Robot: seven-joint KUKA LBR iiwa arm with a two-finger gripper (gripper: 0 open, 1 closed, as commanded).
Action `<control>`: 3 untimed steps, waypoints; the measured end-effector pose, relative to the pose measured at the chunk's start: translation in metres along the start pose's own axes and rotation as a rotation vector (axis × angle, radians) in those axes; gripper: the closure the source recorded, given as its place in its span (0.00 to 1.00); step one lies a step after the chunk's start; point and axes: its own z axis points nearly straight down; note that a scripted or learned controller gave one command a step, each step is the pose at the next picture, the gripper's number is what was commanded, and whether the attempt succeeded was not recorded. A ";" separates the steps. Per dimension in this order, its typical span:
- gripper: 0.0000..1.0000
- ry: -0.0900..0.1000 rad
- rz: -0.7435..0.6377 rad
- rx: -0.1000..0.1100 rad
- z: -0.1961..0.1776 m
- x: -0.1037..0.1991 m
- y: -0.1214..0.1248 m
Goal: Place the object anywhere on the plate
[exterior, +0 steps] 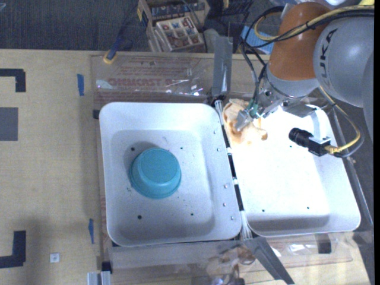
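A round blue plate (155,172) sits in the middle of the left bin (119,123). A small tan and orange object (256,134) lies in the far left corner of the right bin (297,183), close against the wall between the two bins. My gripper (243,121) is low over that corner, directly at the object and partly covering it. The grey arm with its orange band (297,22) reaches in from the upper right. I cannot make out whether the object is gripped.
A black cylindrical fitting with a cable (309,140) hangs off the wrist over the right bin's far side. A clear plastic sheet (154,82) lies behind the left bin. Boxes and clutter (175,22) stand beyond the bench.
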 end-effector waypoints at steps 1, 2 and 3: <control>1.00 0.001 0.001 0.000 -0.040 -0.002 0.001; 1.00 0.004 -0.400 0.002 -0.043 0.052 0.020; 1.00 0.005 -0.799 0.000 -0.046 0.105 0.017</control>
